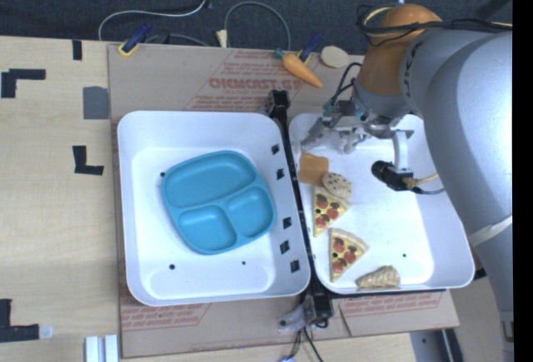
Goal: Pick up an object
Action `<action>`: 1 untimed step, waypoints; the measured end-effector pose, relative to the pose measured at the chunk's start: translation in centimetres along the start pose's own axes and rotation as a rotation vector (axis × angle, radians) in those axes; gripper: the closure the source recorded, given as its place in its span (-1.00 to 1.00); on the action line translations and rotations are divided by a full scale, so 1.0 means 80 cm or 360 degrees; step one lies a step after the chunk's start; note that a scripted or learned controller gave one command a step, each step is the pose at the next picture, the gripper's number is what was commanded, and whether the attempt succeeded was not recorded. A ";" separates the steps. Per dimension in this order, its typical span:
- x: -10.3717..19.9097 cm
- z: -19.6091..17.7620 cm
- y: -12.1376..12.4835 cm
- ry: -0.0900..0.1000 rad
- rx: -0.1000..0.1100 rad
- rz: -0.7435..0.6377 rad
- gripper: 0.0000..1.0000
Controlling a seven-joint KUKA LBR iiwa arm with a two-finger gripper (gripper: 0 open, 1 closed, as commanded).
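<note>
My gripper (332, 138) hangs over the far left part of the right bin (433, 227), open, with nothing between its fingers. Just in front of it lies a brown square cracker (314, 167), with a speckled cookie (337, 184) beside that. Further toward the front are two pizza slices (327, 210) (344, 253) and a tan pastry piece (379, 277). The gripper touches none of them.
The left bin (141, 144) holds a blue divided plate (218, 200). A toy carrot (300, 70) and a beige piece (334, 57) lie on the cardboard behind the bins. The grey arm (475, 119) covers the right bin's far right side. Cables trail at the back.
</note>
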State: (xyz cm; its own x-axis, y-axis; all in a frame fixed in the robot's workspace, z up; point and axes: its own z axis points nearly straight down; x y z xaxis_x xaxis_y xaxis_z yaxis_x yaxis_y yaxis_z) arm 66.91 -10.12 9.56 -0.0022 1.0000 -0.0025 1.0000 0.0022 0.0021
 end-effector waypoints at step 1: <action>0.007 0.011 -0.055 -0.0001 -0.0006 0.0003 -1.00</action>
State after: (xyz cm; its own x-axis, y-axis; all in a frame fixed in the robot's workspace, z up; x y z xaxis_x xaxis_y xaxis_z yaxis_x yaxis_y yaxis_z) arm 62.54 -9.53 8.64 -0.0003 1.0000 -0.0030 1.0000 0.0003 0.0058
